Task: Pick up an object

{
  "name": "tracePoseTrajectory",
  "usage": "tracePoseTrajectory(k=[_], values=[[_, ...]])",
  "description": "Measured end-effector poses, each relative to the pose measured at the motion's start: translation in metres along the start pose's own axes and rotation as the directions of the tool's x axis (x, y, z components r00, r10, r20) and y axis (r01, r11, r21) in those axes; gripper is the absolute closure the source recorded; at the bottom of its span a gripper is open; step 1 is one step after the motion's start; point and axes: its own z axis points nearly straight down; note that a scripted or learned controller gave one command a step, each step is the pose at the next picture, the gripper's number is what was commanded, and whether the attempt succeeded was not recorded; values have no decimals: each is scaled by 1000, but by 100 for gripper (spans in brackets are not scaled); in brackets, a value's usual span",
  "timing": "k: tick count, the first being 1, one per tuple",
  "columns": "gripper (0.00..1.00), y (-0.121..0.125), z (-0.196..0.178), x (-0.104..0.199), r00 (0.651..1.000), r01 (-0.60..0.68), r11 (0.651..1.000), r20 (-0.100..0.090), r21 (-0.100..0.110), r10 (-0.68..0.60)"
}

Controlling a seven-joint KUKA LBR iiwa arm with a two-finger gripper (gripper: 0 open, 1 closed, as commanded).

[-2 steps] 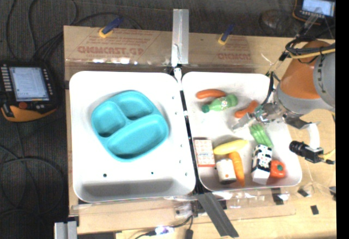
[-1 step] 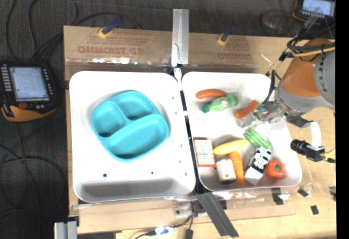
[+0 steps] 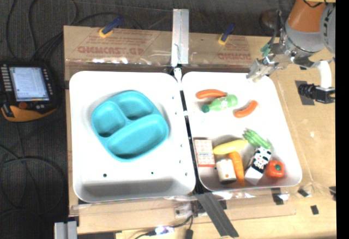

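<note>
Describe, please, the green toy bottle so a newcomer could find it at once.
Look in the right-hand white bin, upper half. Between two orange sausage-shaped toys lies the green plastic bottle on its side; it alone there is green with a pale middle.

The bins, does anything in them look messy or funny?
Nothing looks broken or spilled. The toy food is piled at the near end of the right bin, with a carrot leaning over its neighbours. The blue plate sits crooked in the left bin.
</note>
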Motion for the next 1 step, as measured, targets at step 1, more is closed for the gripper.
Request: tracePoseTrajectory(k=[1], values=[[100,-29,5,85,998,-67,998,-4,2,67]])
